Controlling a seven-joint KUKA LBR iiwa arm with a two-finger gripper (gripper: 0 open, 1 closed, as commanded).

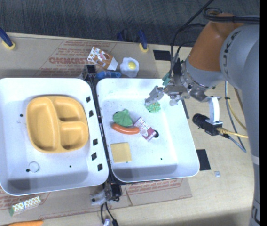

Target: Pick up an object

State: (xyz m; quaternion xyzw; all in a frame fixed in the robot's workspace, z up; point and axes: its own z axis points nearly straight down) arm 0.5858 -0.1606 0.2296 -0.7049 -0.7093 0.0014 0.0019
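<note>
My gripper (pixel 164 97) hangs over the far right corner of the right bin (pixel 180 140), its two fingers spread apart and open with nothing between them. A small green broccoli piece (pixel 153 108) lies just under the tip of the left finger (pixel 153 95); I cannot tell whether they touch. Further left in the same bin lie a green leafy toy (pixel 122 117), an orange-red sausage (pixel 125 129), a pink and white packet (pixel 145 129) and a yellow cheese slice (pixel 120 152).
The left bin (pixel 6 140) holds a yellow divided plate (pixel 58 123). Behind the bins lie a printed snack packet (pixel 98 56), a white and yellow egg-like toy (pixel 129 66) and a blue object (pixel 108 74). A wrapped candy (pixel 25 205) lies at the front left.
</note>
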